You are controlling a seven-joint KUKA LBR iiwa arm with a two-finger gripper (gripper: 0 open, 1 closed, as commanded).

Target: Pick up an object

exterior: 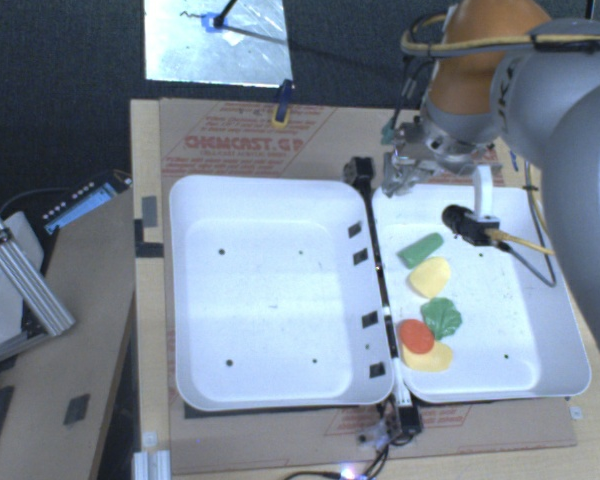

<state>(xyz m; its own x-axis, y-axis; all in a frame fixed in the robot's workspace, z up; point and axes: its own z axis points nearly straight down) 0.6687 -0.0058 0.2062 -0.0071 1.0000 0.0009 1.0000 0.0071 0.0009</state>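
Note:
My gripper (398, 180) hangs over the far left corner of the right bin (540, 368), below the orange band of the arm. Nothing shows between its fingers. Below it in that bin lie several small items: a green oblong piece (420, 249), a pale yellow piece (431, 276), a dark green leafy piece (442, 318), a red round piece (416, 336) and a flat yellow piece (430, 358). They cluster along the bin's left side, well in front of the gripper.
The left bin (270, 298) sits beside the right one, with a black hinged divider (375, 268) between them. A black cable part (470, 224) hangs from the arm over the right bin. A shiny foil sheet (215, 26) lies at the back.

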